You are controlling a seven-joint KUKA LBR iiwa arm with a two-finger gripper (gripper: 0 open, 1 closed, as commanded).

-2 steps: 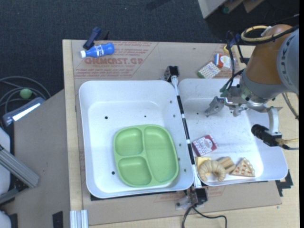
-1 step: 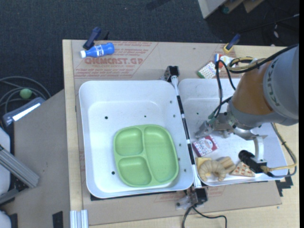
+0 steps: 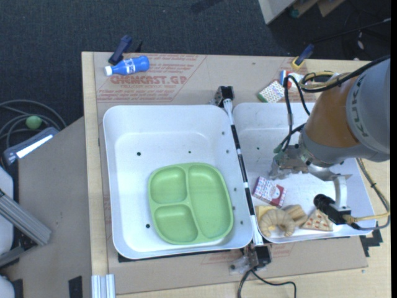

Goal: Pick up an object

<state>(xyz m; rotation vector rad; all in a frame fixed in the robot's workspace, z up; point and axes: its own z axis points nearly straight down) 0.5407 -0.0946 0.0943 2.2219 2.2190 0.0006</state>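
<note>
Here my claw [image 3: 286, 164] hovers just above the red-and-white packet [image 3: 269, 191], lower right, lined up to grab; its grip I cannot tell.

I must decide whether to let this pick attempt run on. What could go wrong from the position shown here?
1. The gripper hangs above the small red-and-white box, which lies close against the croissant; a descent may push one into the other.
2. These things lie near the bin's front rim, where the pizza slice also sits, so a nudge could jam them there.
</note>
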